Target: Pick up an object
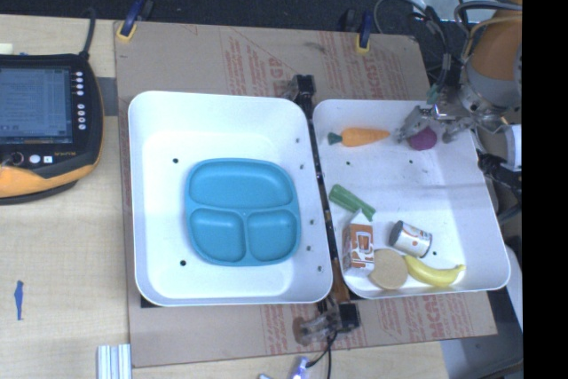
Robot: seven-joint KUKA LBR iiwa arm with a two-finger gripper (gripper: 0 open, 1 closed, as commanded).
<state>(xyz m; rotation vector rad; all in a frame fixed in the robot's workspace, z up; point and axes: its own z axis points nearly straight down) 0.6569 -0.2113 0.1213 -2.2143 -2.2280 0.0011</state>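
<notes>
**Ben:** What do you see, starting on the left?

**Me:** From my screen, I see a control pad (40, 124) with orange edges sitting on the bench, far left. Next comes the left bin (155, 124). A blue plate (241, 210) with three sections lies flat in the middle of it.

**Ben:** And the right bin?

**Me:** The right bin (461, 191) has lots of small stuff. Near its top edge lies an orange carrot (359, 137). Lower down there is a green piece (351, 201), then a brown and white packet (358, 246), a tan round thing (388, 269), a little can (411, 239) on its side, and a yellow banana (435, 273) by the bottom edge.

**Ben:** Where is the gripper?

**Me:** The gripper (429, 130) is down in the top right part of that bin, to the right of the carrot. A small purple thing (424, 138) sits right between its fingers, which look closed around it. I can't tell if the purple thing is off the bin floor.
</notes>
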